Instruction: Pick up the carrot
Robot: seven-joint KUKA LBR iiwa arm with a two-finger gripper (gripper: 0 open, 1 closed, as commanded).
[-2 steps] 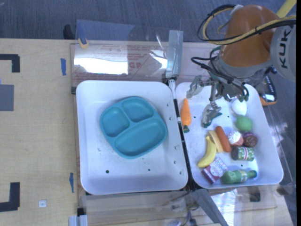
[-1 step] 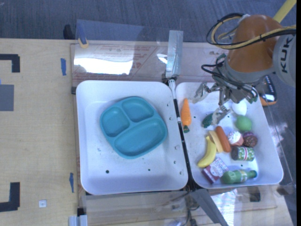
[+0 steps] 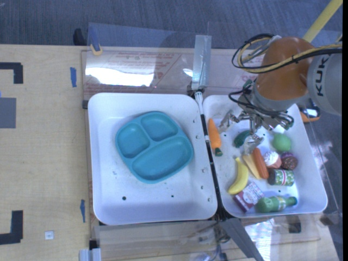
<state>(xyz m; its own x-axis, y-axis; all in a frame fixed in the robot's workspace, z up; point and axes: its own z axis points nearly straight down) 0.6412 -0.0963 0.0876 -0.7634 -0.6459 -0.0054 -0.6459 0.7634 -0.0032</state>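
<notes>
Two white bins sit side by side mid-frame: the left bin carries a blue divided plate, likely a drop spot, and the right bin is crowded with toy food. The grey-and-orange KUKA arm reaches in from upper right, and its gripper hovers over the right bin's upper part with fingers spread and nothing between them, probably lining up a grasp. The carrot lies along the right bin's left wall, left of the gripper and apart from the banana and the green bottle lower down.
</notes>
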